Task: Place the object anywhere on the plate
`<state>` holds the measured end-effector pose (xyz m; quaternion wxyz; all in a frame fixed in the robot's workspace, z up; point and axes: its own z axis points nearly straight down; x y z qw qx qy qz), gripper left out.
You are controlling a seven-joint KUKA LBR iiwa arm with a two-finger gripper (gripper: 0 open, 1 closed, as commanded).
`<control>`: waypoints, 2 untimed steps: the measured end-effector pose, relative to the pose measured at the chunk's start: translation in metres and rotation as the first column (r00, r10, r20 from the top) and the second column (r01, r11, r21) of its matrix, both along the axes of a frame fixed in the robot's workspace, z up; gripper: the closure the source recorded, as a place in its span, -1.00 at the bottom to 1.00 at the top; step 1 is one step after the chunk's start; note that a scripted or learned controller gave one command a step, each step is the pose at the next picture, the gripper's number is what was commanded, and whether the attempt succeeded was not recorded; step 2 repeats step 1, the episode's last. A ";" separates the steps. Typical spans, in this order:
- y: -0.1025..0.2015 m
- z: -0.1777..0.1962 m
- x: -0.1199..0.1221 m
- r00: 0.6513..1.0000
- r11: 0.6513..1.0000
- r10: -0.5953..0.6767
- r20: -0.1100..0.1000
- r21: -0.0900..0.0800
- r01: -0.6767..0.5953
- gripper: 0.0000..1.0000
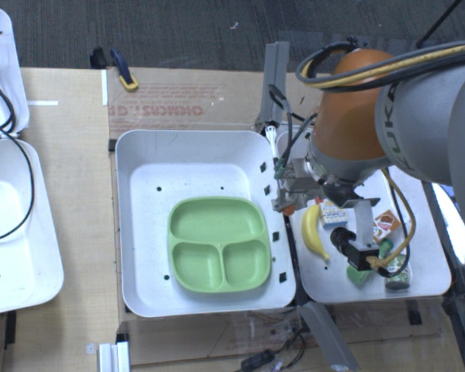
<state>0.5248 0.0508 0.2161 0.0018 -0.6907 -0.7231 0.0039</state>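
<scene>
A light green plate (217,242) with three compartments lies in the left white bin (139,177), toward its front. The right bin (426,285) holds a yellow banana (316,235), a small orange and white packet (385,225), a green item (359,276) and a small dark-topped object (397,280). The arm's orange-banded wrist (353,122) hangs over the right bin. My gripper (293,195) is low at that bin's left wall, just above the banana's top end and right of the plate. What lies under it is hidden.
Black cables and a black fitting (342,240) trail from the wrist over the right bin's items. A blue and yellow clamp (122,70) sits at the bench's back. White equipment with black cords (4,177) stands at the far left.
</scene>
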 end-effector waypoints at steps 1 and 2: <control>0.000 0.000 0.000 1.000 1.000 -0.001 0.000 0.000 0.001 -1.00; 0.000 0.000 0.000 1.000 1.000 -0.001 0.000 0.000 0.001 -1.00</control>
